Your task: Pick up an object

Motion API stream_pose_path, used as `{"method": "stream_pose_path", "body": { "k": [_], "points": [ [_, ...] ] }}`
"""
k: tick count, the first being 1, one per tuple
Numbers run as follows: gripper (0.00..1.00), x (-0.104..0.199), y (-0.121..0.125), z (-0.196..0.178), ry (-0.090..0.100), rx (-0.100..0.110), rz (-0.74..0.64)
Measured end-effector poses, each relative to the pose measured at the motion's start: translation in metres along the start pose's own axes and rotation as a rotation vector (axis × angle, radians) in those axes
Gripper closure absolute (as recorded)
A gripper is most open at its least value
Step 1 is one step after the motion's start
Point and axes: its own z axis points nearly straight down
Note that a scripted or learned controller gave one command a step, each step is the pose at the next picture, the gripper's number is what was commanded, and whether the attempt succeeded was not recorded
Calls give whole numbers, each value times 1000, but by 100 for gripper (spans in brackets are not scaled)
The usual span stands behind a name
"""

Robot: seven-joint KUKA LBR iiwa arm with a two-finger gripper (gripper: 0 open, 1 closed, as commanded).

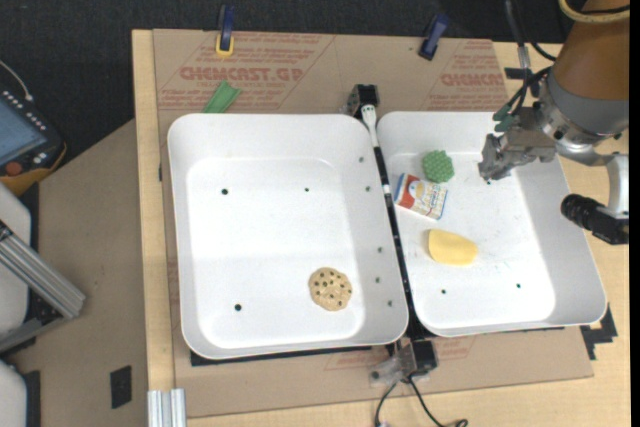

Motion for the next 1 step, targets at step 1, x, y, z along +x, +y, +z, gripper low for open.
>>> {"method": "stream_pose_path", "body": {
  "k": [1],
  "points": [
    [100, 85, -2, -52, 1, -3, -8]
  ]
}}
